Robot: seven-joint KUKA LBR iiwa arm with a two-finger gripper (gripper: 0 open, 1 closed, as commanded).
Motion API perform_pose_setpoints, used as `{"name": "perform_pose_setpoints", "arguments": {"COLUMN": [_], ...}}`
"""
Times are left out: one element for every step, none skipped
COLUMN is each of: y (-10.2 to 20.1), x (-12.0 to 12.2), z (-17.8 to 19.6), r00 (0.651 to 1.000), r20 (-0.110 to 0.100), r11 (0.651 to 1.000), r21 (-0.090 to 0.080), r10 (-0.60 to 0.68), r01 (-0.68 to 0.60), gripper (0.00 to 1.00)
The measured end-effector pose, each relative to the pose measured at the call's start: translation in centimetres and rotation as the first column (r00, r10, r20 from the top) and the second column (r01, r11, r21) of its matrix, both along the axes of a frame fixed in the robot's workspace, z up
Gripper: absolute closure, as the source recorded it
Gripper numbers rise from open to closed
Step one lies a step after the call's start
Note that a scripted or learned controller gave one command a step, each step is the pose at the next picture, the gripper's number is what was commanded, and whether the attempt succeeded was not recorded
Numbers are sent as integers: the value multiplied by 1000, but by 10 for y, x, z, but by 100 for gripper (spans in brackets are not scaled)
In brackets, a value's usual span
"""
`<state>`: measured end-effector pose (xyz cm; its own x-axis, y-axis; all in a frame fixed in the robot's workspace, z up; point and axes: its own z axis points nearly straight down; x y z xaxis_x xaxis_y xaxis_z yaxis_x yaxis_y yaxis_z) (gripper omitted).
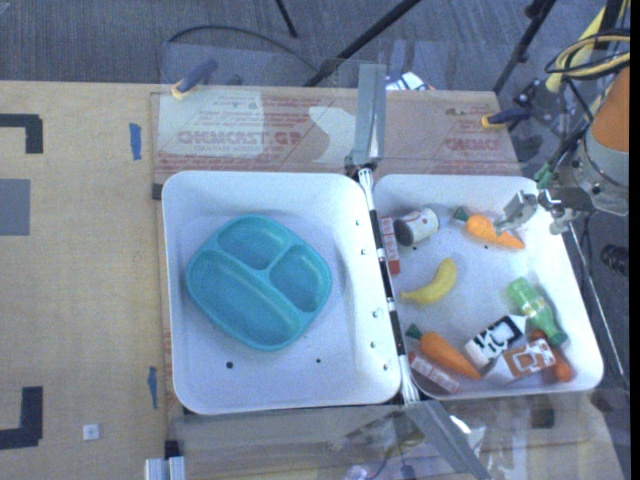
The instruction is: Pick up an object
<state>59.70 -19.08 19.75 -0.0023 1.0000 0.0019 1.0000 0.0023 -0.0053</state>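
My gripper (537, 213) hangs over the far right corner of the right bin (580, 298), its two fingers spread apart with nothing between them. A small orange carrot (488, 230) lies just to its left, apart from the fingers. Further in the bin lie a yellow banana (432, 283), a small can (416, 226) on its side, a green bottle (530, 303), a black-and-white box (493, 338), a larger carrot (447, 355) and a brown carton (528, 359).
The left bin (190, 208) holds a blue divided plate (260, 280). A red-and-white packet (432, 375) lies at the right bin's front left corner. Cables and stands crowd the area beyond the right bin's far right corner.
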Motion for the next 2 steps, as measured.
{"name": "perform_pose_setpoints", "arguments": {"y": [0,-12], "x": [0,1], "z": [8,40], "r00": [1000,998], "r20": [-2,3], "r11": [1000,998], "r21": [0,-3], "r10": [1,-62], "r01": [-1,62], "gripper": [100,100]}}
